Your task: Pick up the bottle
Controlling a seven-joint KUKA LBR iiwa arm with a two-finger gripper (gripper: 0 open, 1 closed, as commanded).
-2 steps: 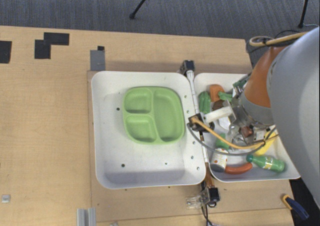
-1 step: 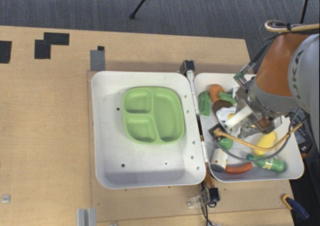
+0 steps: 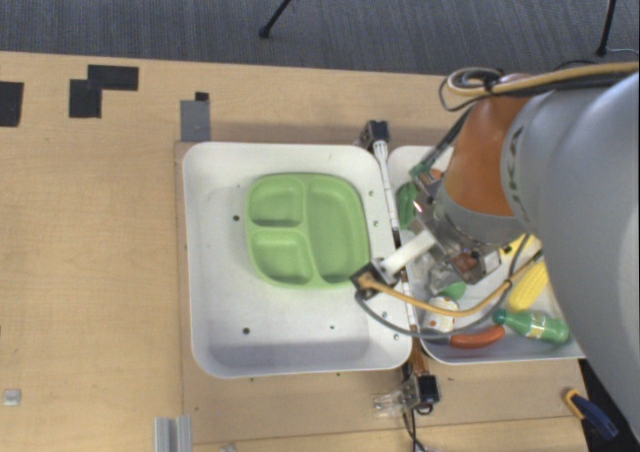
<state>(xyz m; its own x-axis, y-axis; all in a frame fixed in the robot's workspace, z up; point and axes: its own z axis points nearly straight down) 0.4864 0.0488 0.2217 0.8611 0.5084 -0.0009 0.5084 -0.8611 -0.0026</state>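
We can't make out any brand or writing on anything here, the items are just too small and blurry. The bottle (image 3: 532,325) looks like the green one with a yellow cap, lying on its side at about 4 o'clock in the right bin (image 3: 500,352), near its lower edge. Just beside it, toward 9 o'clock, sits a red sausage-looking thing (image 3: 478,337), and at 12 o'clock from the bottle there's a yellow corn cob (image 3: 530,285). The gripper (image 3: 452,262) hangs low over the right bin, and the big grey arm with its orange band (image 3: 485,165) covers most of that bin, so we can't tell the gripper's state. The left bin (image 3: 215,340) holds a green divided plate (image 3: 303,230).
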